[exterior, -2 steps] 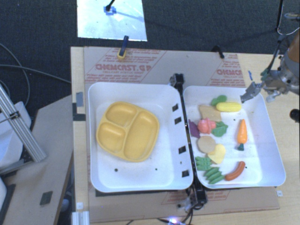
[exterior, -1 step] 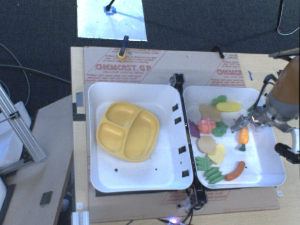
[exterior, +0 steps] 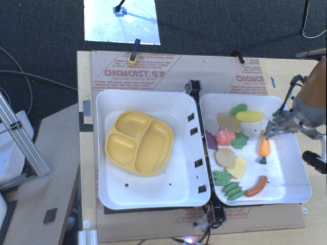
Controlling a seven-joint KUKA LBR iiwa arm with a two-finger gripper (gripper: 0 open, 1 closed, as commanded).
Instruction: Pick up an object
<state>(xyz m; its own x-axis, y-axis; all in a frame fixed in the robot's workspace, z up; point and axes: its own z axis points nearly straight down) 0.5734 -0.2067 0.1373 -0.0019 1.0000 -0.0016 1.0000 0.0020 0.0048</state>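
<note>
from my one overhead feed i count two white bins side by side on the bench: the left bin (exterior: 110, 188) carries a single yellow divided plate (exterior: 139, 142) with three compartments, and the right bin (exterior: 296, 185) carries all the toy food. going through that pile i count one yellow corn cob (exterior: 249, 117) near the far wall with one green leafy piece (exterior: 238, 108) just beside it, one tan slice (exterior: 228, 122) below those, one pink piece (exterior: 224, 137) with another green leafy piece (exterior: 239, 141) touching its right side, and one purple piece (exterior: 211, 141) against the bin's left wall. lower down there is one round tan disc (exterior: 224, 157), one pale yellow wedge (exterior: 237, 168) overlapping its lower right edge, two green pieces in the near left corner, a flat ridged one (exterior: 222, 177) and a pea pod (exterior: 233, 191), and one sausage (exterior: 256, 186) lying near the front wall. the one carrot (exterior: 264, 148) lies upright in my picture, orange body up and green top down, apart from the rest toward the bin's right half. the gripper (exterior: 267, 132) reaches in from the right with its tips right at the carrot's upper end; i cannot tell from here whether the jaws are released or clenched, nor whether they touch the carrot.
</note>
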